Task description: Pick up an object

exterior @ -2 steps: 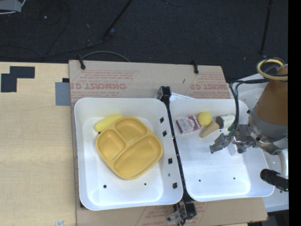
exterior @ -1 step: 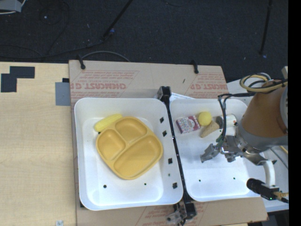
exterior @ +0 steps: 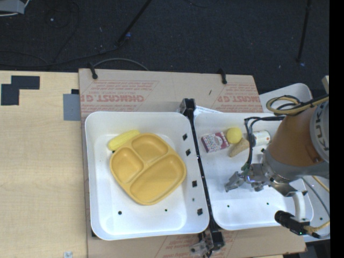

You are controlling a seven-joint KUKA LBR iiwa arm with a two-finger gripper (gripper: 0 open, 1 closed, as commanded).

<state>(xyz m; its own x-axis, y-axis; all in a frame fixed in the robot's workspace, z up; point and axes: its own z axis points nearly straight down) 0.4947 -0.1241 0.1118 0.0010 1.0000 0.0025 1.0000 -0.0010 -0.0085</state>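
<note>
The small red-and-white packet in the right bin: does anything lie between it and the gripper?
Nothing visible does. The gripper sits low over the right bin, and bare white floor runs from it up to the packet. The yellow ball and tan piece lie to the packet's right, off that line.

Left bin (exterior: 102, 208): yellow three-compartment plate (exterior: 148, 168) with a banana (exterior: 122, 139) touching its upper-left rim. Right bin (exterior: 236, 214): small pink-and-white carton (exterior: 215, 142), yellow ball (exterior: 234, 135) just beside it, tan piece (exterior: 238, 148) under the ball. Gripper (exterior: 235, 183) sits low over the right bin floor, nothing visibly between its fingers, apart from those items.
</note>
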